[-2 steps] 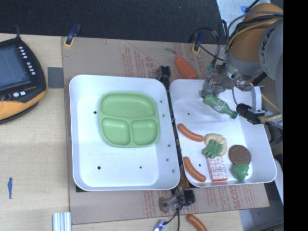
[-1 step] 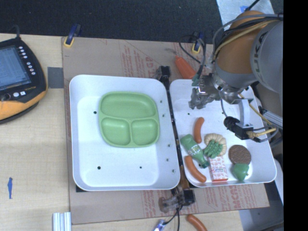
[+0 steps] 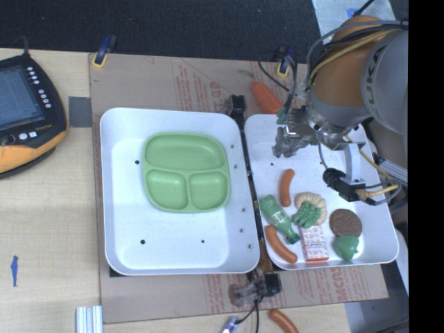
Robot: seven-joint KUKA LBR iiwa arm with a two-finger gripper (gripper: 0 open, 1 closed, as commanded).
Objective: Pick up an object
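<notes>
hand (image 3: 284, 146) low over right bin (image 3: 263, 134), arm (image 3: 354, 68) bent

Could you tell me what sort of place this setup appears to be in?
Most likely a robotics lab test bench: a robot arm reaches over two white bins, toy food such as a hot dog lies in one, and a teach pendant sits on the bench.

One fixed camera looks down aslant on both bins (image 3: 111, 186).
</notes>
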